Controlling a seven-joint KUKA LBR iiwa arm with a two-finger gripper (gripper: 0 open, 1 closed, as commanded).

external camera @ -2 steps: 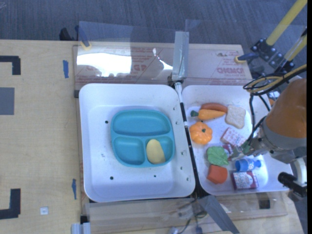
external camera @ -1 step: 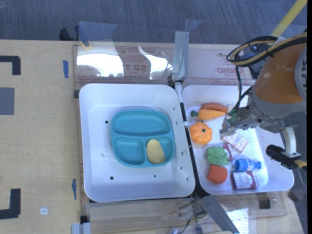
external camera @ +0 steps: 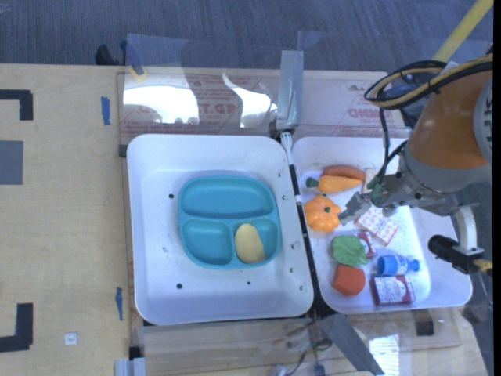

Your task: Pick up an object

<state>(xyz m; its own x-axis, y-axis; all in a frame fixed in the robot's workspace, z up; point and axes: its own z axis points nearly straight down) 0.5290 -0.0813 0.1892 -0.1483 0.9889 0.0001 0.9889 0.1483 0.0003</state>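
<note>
Seen from above: two white bins side by side. The left bin point(external camera: 149, 233) holds one teal divided tray point(external camera: 227, 218) with one yellow potato-like piece point(external camera: 250, 244) in its lower right compartment. The right bin point(external camera: 446, 288) is crowded with toy foods: one sausage point(external camera: 344, 171), carrot point(external camera: 340, 184), orange pumpkin point(external camera: 321, 215), green leaf point(external camera: 350, 250), red piece point(external camera: 350, 280), blue bottle point(external camera: 397, 265), red can point(external camera: 393, 290) and packet point(external camera: 380, 226). The gripper point(external camera: 354, 207) hangs among them beside the pumpkin; whether it grips anything cannot be told.

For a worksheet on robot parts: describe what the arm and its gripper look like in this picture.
The arm is a thick rounded body with a broad orange band over grey metal. Black and yellow cables loop over its top, and a thin black cable runs down toward the wrist. The gripper is small, dark grey and metallic, ending in slim fingers. A black knob-like part sticks out lower down.
</note>
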